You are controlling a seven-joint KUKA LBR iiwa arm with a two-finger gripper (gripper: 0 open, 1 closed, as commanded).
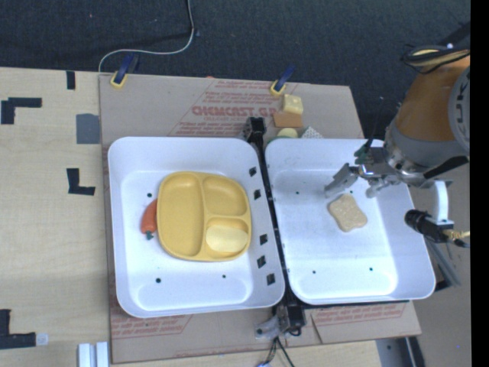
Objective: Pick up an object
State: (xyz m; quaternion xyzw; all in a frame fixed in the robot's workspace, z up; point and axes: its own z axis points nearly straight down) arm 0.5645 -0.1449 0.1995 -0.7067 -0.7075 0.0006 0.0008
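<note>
A tan, bread-like piece [348,214] lies flat in the right white bin [344,281], towards its back right. My gripper [351,190] hangs just above and behind it, reaching in from the right under the orange-banded wrist. Its two fingers are spread open, one slanting down-left [338,182], and there is nothing between them. In the left white bin [191,293] a yellow divided plate [205,216] rests flat. An orange-red item [149,218] pokes out from under the plate's left edge.
Behind the bins, on the cardboard, sit a small tan block [289,112], a pale green item [286,134] and a white scrap [312,134]. A black divider strip [263,197] runs between the bins. A white cable [183,21] trails across the dark floor at the back.
</note>
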